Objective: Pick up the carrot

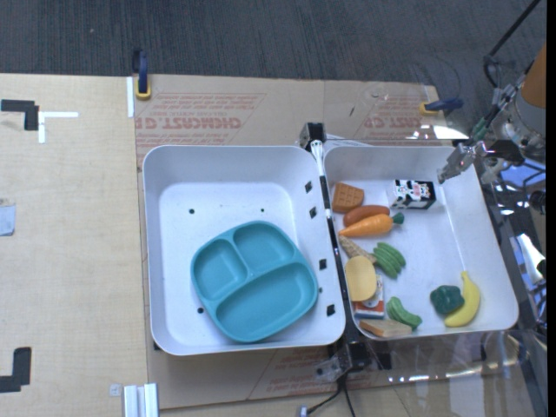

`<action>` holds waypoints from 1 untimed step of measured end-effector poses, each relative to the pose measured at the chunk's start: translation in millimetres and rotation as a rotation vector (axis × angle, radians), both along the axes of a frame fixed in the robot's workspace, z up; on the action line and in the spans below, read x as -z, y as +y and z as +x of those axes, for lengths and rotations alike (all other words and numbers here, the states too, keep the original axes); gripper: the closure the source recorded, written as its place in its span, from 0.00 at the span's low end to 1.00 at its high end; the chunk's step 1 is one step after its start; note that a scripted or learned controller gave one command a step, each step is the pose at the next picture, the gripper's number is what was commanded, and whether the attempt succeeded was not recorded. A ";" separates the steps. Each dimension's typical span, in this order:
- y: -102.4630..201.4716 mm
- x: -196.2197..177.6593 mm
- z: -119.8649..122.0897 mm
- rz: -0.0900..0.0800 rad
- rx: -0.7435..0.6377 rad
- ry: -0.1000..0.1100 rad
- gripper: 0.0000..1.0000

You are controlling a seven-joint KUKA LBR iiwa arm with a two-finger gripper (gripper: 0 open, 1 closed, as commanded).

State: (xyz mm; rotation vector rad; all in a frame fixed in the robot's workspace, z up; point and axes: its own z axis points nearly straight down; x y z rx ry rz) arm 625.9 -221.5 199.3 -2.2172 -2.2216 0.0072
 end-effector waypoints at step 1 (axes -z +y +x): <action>46.5 88.2 12.3 -0.001 -0.345 -0.006 0.00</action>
